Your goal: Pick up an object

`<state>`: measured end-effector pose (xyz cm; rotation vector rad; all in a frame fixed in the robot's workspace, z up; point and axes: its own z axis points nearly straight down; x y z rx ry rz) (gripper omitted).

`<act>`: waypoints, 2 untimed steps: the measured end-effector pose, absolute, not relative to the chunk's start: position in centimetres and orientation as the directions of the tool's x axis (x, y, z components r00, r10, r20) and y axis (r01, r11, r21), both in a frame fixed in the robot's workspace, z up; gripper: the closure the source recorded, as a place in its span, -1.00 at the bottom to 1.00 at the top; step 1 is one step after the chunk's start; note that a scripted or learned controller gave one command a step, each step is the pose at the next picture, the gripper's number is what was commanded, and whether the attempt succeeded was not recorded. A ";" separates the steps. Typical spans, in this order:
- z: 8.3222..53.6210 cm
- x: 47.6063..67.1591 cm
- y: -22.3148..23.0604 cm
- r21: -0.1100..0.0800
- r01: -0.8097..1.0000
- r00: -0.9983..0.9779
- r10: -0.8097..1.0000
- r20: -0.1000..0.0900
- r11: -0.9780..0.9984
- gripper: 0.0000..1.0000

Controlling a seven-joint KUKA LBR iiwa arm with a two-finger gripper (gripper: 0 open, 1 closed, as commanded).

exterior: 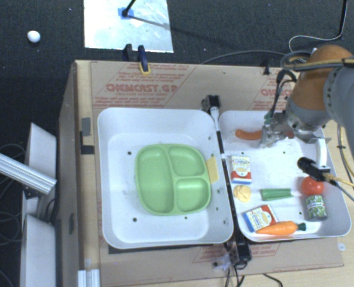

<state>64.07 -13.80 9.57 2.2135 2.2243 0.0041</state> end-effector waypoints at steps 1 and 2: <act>9.6 64.1 -13.8 0.004 1.000 -0.005 1.000 -0.001 0.005 -1.00; 8.4 57.0 -11.5 0.000 1.000 -0.001 1.000 0.000 0.001 -1.00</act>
